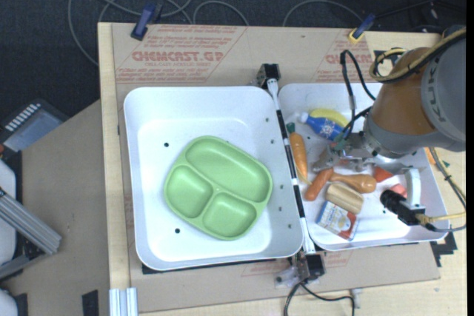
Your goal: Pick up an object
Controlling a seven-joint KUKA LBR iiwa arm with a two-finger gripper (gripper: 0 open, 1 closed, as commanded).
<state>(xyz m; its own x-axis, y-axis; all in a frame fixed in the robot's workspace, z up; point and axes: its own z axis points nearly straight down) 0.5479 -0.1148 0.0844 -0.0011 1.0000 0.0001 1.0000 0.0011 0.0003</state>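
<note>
My gripper: low over the middle of the right shallow white plastic bin, its metal fingers somewhere around under my grey wrist and orange band; I cannot tell how wide it stands or whether anything is in it (the wrist hides the tips).

Nearest thing: the tan, rounded bread-roll-shaped toy, lying just below my gripper in this view, toward the near rim.

Its long axis: roughly left to right across the bin, so I judge a grasp across its short width would suit.

Neighbours: a pale brown block-shaped toy touches it on the near side, an orange sausage-shaped toy lies slanted just to its left, and a small printed packet sits nearer the front rim.

Further off: a long orange carrot-shaped toy runs along the bin's left wall, and a yellow banana-shaped toy with a blue-and-white label lies toward the far side.

Left bin: holds a pale green three-compartment plastic plate, well apart from me.

Risk, as I judge it: the crowding means closing on the roll may catch the block as well.
</note>
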